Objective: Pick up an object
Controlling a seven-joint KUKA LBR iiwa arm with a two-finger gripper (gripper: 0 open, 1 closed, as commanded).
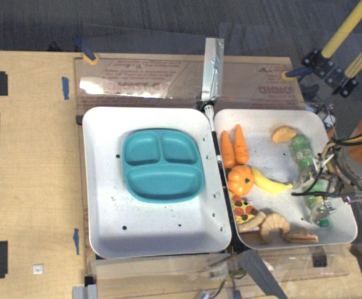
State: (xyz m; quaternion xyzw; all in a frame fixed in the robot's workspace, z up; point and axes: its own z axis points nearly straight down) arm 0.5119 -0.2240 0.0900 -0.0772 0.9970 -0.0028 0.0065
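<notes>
Along the right wall of the right bin (pixel 274 245) the gripper (pixel 314 189) hangs low amid a tangle of dark cables, just beside a green bottle-like object (pixel 301 149); whether it is apart or together I cannot tell, since wires and clear plastic blur it. Nothing visibly sits in its grasp. Candidates for picking crowd this bin's left side: two carrots (pixel 233 148) lie side by side against the dividing wall, an orange fruit (pixel 240 179) touches a banana (pixel 271 182), and a pizza slice (pixel 244 210) rests below them near a croissant (pixel 274 224). Another pastry piece (pixel 285 133) lies apart near the top. Placement looks scattered, suiting random grasp attempts. A teal divided plate (pixel 163 165) sits centred in the left bin (pixel 100 217), probably as a drop target.
</notes>
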